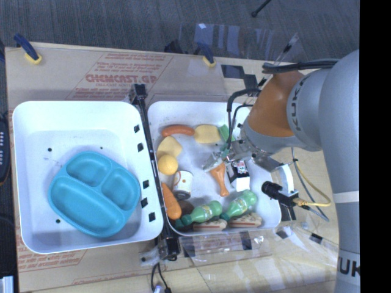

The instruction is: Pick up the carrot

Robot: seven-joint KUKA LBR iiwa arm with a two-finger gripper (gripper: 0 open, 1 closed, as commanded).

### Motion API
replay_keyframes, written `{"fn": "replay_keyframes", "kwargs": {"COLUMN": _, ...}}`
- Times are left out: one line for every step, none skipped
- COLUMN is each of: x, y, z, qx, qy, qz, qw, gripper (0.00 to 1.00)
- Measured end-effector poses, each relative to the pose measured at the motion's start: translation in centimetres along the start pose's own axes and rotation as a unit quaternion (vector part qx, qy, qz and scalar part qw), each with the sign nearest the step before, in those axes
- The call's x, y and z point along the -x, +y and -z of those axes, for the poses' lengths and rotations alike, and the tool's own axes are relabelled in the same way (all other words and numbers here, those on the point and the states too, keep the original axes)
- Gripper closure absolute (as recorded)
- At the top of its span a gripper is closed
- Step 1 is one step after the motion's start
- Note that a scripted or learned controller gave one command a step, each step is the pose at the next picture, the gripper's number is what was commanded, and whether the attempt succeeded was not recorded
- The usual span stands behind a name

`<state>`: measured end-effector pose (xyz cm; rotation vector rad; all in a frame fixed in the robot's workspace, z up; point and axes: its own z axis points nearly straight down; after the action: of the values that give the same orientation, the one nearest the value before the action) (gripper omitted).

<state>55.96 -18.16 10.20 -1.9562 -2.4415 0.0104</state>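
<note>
Brown cardboard-covered bench (pixel 122 72) carries two shallow white plastic bins side by side, with dark carpet beyond the far edge.

Two-finger gripper (pixel 231 159) sits low in the right bin (pixel 195 110), near its right wall, about mid-depth. Grey arm with the orange band (pixel 272 112) reaches in over the right wall and covers that bin's far-right corner. Finger spacing: cannot tell, the tips are lost in wrist hardware and clutter. Nothing visibly held.

Small orange carrot wedge (pixel 219 179) lies just below the gripper, pointing toward the near edge. I can't tell if it touches the fingers. Longer orange carrot (pixel 171 201) lies against the left wall of the right bin, near the near-left corner, well apart from the gripper.

Room is tight:
- Far side: orange-red sausage (pixel 177 130) and pale yellow lump (pixel 208 133) close to the far wall.
- Left wall: yellow wedge (pixel 169 146), yellow ball (pixel 167 165), small white cylinder (pixel 182 180) stacked down it.
- Near edge: two green bottle-shaped toys (pixel 239 205) and flat sandwich-like pieces along the near wall.
- Bare floor mostly a patch at bin centre, left of the gripper.

Left bin (pixel 36 121) holds a blue compartment tray (pixel 95 192) toward its near side; far half is bare floor.
</note>
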Motion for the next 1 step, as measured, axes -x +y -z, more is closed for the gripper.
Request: {"fn": "replay_keyframes", "kwargs": {"x": -3.74, "y": -0.06, "z": -1.14, "qx": 0.002, "qy": -0.001, "qz": -0.066, "qw": 0.9978, "gripper": 1.00}}
